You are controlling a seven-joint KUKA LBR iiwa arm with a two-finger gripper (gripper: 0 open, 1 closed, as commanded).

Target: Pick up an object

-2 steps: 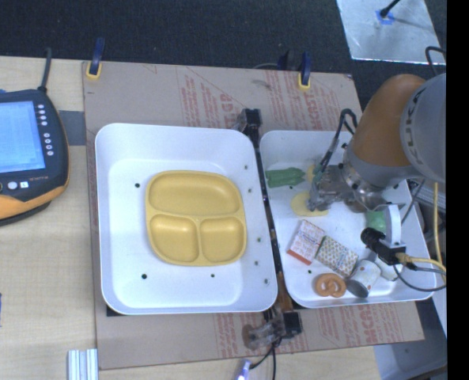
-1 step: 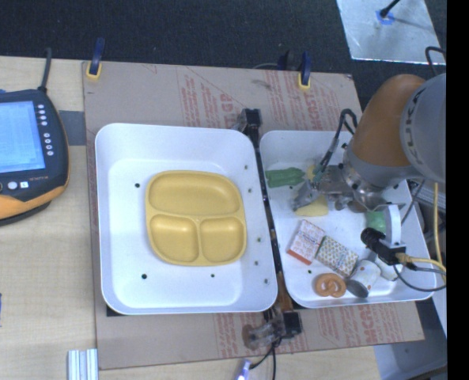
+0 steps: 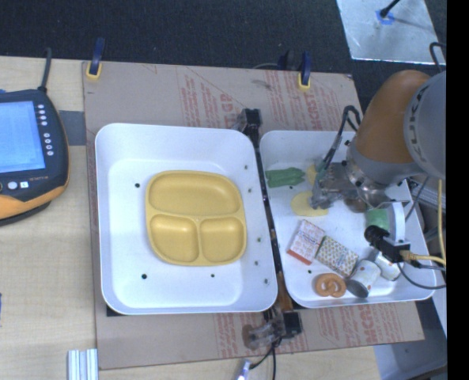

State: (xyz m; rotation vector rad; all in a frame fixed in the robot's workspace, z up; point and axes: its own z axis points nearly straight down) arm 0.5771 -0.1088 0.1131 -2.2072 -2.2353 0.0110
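My gripper (image 3: pixel 321 195) reaches down into the right bin (image 3: pixel 285 283) from the right, its tip just above a pale yellow flat piece (image 3: pixel 301 205). A green object (image 3: pixel 284 177) lies left of the tip, near the bin's far left corner. Nearer the front lie a red-and-white packet (image 3: pixel 306 241), a patterned small box (image 3: pixel 336 254), a brown ring-shaped piece (image 3: pixel 328 286) and a white cylinder (image 3: pixel 364 275). A green-and-white item (image 3: pixel 383 219) sits under the arm's wrist. Nothing shows between the fingers.
The left bin (image 3: pixel 123 283) holds a yellow divided tray (image 3: pixel 195 216). A handheld control pendant (image 3: pixel 17 153) rests on the bench at far left. Cables (image 3: pixel 420 258) trail off the right bin's right side. Clamps (image 3: pixel 304 68) hold the cardboard at the back.
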